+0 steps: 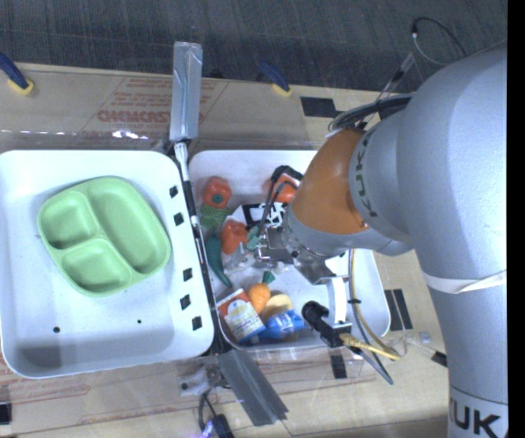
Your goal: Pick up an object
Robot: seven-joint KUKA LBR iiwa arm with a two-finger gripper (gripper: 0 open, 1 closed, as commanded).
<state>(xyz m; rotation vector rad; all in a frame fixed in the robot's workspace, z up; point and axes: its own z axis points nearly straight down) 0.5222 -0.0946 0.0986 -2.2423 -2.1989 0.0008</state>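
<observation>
- Gripper point(264, 245): low in the right bin point(379, 310); jaw state hidden, cannot tell.
- Orange toy point(232, 235): right bin, just left of the gripper, possibly touching.
- Green divided plate point(103, 234): left bin point(15, 272), well apart.

A pale green divided plate point(104, 234) lies in the left white bin point(15, 336), three compartments facing up, tilted a little askew. To the plate's right, a grey strip point(186, 89) runs up along the seam between the bins. Beyond the plate, at the far edge of the cardboard sheet point(79, 108), sit two blue clamps point(11, 71) point(276, 76).
</observation>
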